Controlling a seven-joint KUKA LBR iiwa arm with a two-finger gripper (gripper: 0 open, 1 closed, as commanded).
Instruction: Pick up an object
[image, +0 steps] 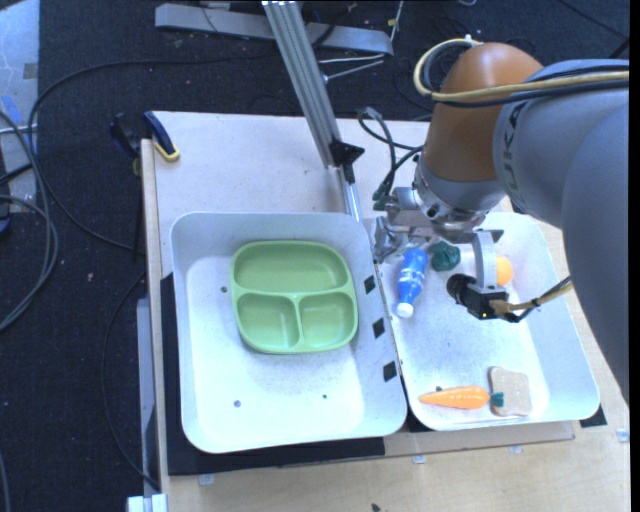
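1. Bottle (410, 280), blue with a white cap end, lay on its side in the right bin (560, 330), close to that bin's left wall and tilted with the cap toward the near side. It appeared the likeliest object for the pick.
2. Gripper (425, 235) stood directly above the bottle's upper end. Whether its jaws were open or closed could not be told; the wrist hid them. Nothing was seen held.
3. Risk, as judged: a rounded bottle lying flat could roll or squirt aside under a closing grip, and the nearby bin wall could foul one finger.
4. Dark green item (446, 257) and orange-yellow item (500, 269) lay just beside the bottle, partly hidden by the arm; either could be nudged or caught by mistake.
5. Carrot (455, 398) and tan block (511, 388) lay touching at the near edge, well apart from the gripper.
6. Green divided plate (295, 295) sat in the left bin (200, 400), posing no obstruction.
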